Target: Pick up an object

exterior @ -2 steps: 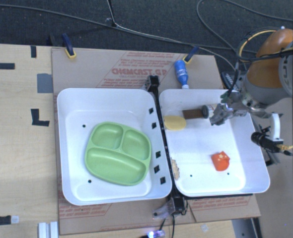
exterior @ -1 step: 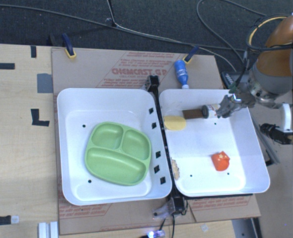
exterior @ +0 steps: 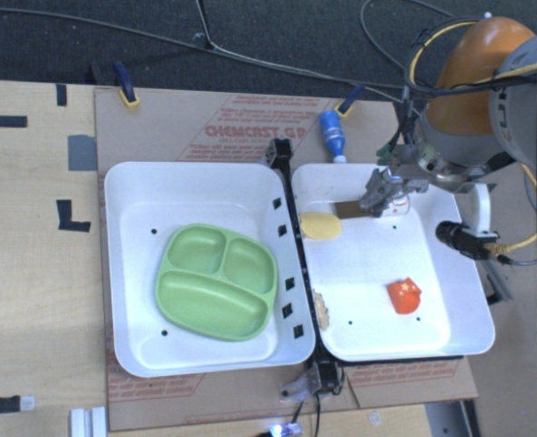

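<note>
A: Camera view is looking down at a slant on two shallow white bins sitting side by side on a cardboard sheet. What is lying in the left bin?

B: A green divided plate is resting flat on its floor, taking up most of the middle, with three compartments facing up.

A: And the right bin?

B: A yellow rounded object is sitting near the divider at the bin's upper left, and a small dark brown piece is lying just beside it. An orange-red object is sitting well apart from them, toward the lower right of the bin floor. A small tan crumbly bit is leaning against the inner wall by the divider (too small to name).

A: Where is the arm hanging?

B: The grey arm with its orange band is reaching in from the right, and the gripper is hovering over the upper part of the right bin, near the brown piece and the yellow object.

A: Is it gripping anything?

B: Nobody can tell from this angle; the tip is blurred, and nothing is showing clearly between its ends.

A: Anything outside the bins?

B: A blue bottle is lying on the cardboard just above the right bin, and blue clamps are pinning the sheet's top edge.
</note>
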`<state>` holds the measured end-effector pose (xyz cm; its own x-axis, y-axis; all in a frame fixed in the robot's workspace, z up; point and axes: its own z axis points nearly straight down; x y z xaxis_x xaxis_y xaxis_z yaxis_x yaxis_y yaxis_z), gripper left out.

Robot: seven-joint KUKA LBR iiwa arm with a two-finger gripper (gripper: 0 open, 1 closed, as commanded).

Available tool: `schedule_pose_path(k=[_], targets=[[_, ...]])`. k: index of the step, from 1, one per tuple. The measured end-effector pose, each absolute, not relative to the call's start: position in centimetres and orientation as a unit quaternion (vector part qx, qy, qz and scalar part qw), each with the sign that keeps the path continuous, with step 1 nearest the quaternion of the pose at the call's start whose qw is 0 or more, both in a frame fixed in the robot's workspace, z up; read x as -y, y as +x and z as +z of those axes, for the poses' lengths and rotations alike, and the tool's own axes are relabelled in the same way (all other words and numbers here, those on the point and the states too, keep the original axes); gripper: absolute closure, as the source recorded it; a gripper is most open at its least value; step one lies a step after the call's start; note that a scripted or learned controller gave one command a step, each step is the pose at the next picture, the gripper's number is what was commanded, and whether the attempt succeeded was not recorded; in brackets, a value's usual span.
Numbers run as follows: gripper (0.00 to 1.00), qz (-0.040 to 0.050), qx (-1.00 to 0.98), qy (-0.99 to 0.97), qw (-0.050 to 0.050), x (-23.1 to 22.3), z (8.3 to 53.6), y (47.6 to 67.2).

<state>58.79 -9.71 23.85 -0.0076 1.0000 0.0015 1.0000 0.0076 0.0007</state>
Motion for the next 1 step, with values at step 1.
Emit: schedule_pose_path(k=[1], targets=[[1.00, -0.0001, 0.710, -0.705, 0.001, 4.75, 24.42, 59.66]])
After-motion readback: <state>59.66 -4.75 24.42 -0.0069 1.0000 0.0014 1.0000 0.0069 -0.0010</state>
